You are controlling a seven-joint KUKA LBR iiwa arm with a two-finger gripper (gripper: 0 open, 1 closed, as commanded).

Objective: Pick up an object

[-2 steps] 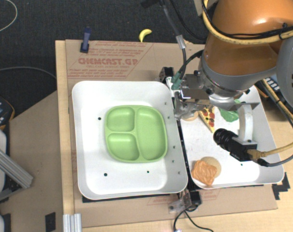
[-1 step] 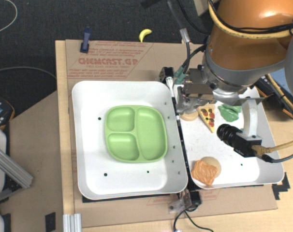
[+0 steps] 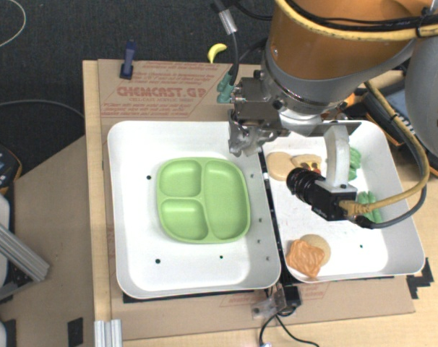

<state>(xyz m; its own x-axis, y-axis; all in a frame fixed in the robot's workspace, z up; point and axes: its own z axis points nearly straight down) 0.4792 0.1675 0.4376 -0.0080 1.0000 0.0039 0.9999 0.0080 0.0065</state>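
My gripper (image 3: 246, 142) hangs over the wall between the two white bins, near their far ends. Just to its right in the right bin (image 3: 392, 248) lies a flat tan round piece (image 3: 278, 166), with a second pale piece (image 3: 306, 162) bearing brown marks beside it. An orange crumpled object (image 3: 306, 255) sits near the front of the right bin. A green object (image 3: 355, 159) lies at the right, partly hidden by the arm. Nothing shows in the gripper.
A light green divided plate (image 3: 202, 199) lies in the middle of the left bin (image 3: 132, 194). Behind the bins sits a cardboard sheet (image 3: 161, 85) with a blue clip (image 3: 127, 60) and a yellow piece (image 3: 217, 50). The arm covers the right bin's far part.
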